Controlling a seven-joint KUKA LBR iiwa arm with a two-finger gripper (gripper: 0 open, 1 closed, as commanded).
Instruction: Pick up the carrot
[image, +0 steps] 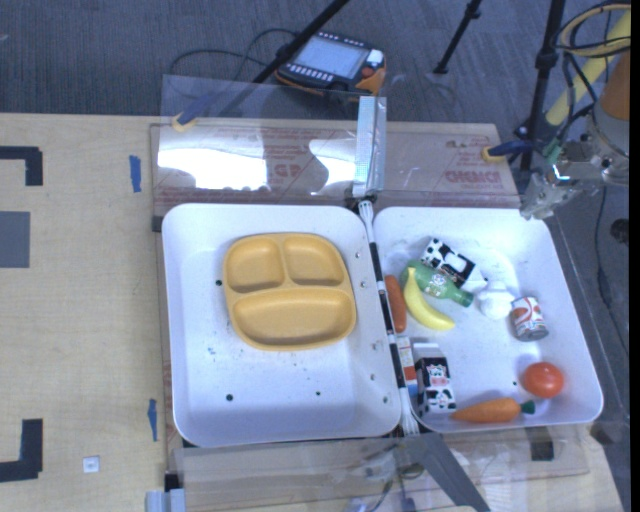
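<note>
The carrot (487, 410) is orange with a small green tip and lies flat along the front edge of the right bin (575, 330). My gripper (542, 193) hangs over the back right corner of that bin, far behind the carrot and apart from every object. Nothing shows between its tips.
Close by the carrot sit a red tomato (542, 379) and a cow-patterned carton (433, 382). Farther back lie a small can (527, 318), a banana (427, 302), a green bottle (441, 286), a second cow-patterned carton (450, 263) and a sausage (396, 302). The left bin (190, 330) holds a yellow divided plate (290, 290).
</note>
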